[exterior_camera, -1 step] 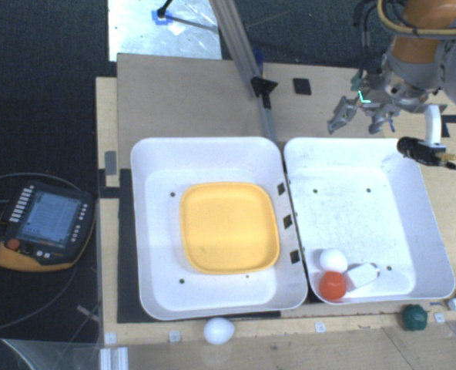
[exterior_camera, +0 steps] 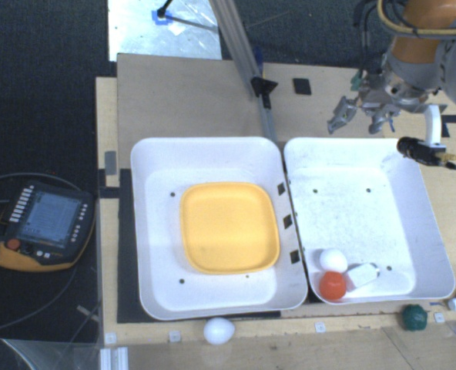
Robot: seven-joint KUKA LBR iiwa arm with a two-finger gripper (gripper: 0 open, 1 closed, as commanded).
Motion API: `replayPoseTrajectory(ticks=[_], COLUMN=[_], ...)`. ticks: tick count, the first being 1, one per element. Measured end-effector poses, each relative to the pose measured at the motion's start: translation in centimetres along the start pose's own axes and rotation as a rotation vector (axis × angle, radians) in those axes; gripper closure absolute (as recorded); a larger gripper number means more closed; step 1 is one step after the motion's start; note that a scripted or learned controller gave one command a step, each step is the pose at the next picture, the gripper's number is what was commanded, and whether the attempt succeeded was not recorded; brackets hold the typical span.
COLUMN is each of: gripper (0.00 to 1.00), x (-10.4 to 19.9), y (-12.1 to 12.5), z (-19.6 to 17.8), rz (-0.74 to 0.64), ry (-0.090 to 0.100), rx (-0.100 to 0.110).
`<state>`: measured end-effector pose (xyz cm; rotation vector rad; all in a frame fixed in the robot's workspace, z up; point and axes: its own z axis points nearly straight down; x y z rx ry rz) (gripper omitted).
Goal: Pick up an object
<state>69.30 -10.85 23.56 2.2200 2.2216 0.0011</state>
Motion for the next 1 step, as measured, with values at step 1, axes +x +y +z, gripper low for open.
replayPoseTrajectory(ticks=[1], gripper=[0.0], x=[-0.66], y=[-0.21], z=[5.98], rz=[0.001], ry=[0.001], rx=[0.005])
